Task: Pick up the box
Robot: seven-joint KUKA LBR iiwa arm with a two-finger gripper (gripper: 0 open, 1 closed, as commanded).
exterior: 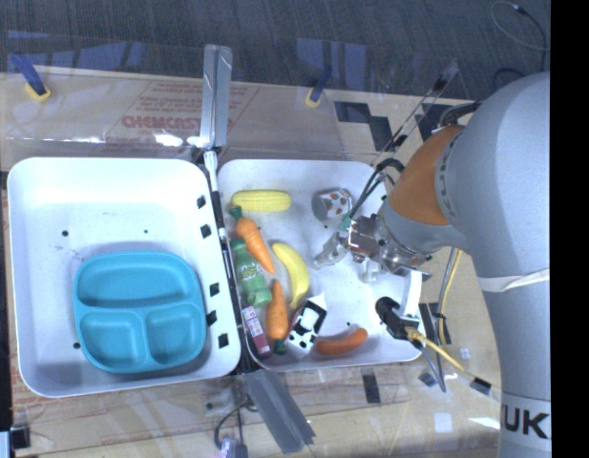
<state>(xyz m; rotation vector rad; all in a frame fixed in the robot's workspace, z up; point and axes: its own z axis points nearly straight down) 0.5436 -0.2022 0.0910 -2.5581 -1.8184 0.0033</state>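
The box (pixel 306 323) is small, white with black patches, and lies near the front of the right bin (pixel 370 175), between a banana (pixel 294 270) and a sausage (pixel 340 342). My gripper (pixel 344 249) hangs low over the middle of that bin, up and to the right of the box and apart from it. I see nothing held in it. The grey arm with its orange band (pixel 423 184) covers the bin's right side.
Along the right bin's left wall lie a corn cob (pixel 262 200), two carrots (pixel 257 244), a green bottle (pixel 248 273) and a red item (pixel 255 329). A speckled cup (pixel 332 202) sits behind the gripper. The left bin (pixel 46 189) holds a blue divided tray (pixel 138 311).
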